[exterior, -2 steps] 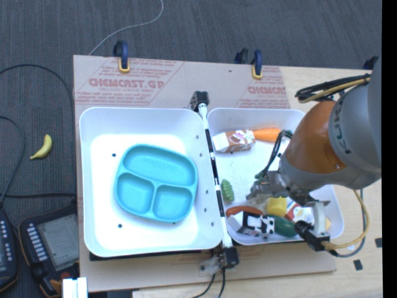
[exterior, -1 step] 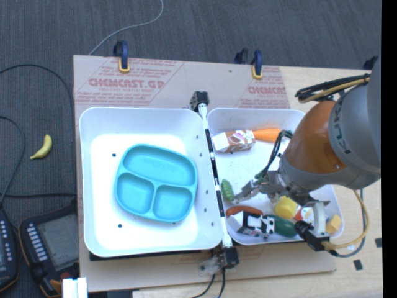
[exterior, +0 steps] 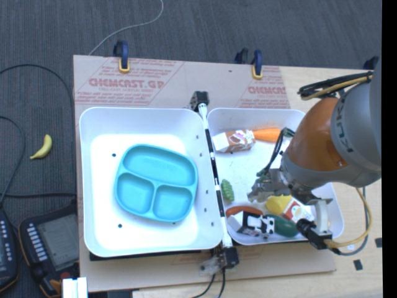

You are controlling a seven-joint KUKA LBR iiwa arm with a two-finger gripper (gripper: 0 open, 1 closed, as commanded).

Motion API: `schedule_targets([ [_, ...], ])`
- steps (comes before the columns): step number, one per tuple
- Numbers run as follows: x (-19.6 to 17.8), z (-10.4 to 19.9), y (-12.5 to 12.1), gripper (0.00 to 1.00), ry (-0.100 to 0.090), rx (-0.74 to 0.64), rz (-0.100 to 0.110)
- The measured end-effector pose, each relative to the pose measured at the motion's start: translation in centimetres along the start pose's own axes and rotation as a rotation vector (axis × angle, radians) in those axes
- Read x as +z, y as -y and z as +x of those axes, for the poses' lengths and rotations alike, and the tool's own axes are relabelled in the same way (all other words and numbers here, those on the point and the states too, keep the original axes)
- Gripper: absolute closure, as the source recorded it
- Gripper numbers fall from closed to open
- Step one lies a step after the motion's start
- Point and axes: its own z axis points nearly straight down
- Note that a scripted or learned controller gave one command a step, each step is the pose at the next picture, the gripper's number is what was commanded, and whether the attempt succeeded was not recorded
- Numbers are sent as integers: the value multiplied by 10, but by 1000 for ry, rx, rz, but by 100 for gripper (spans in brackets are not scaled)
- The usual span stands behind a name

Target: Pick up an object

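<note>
brown board [exterior: 155, 82] on bench, clamps [exterior: 121, 53] at far edge, grey carpet [exterior: 248, 11] around.

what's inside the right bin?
In the right bin: a carrot, a wrapped snack, a green pickle-like piece, a yellow item under the gripper and a black-and-white toy. The arm covers the rest.

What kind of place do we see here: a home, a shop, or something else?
Probably a robotics lab or test bench. A robot arm reaches over two white bins on a board held by clamps. Toy food, such as a carrot, lies in one bin, and cables run across the carpet.
</note>
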Motion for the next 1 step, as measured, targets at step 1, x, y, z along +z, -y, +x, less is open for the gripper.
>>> schedule_targets([
  [1, 0, 0, 0, 0, 0, 0, 0],
])
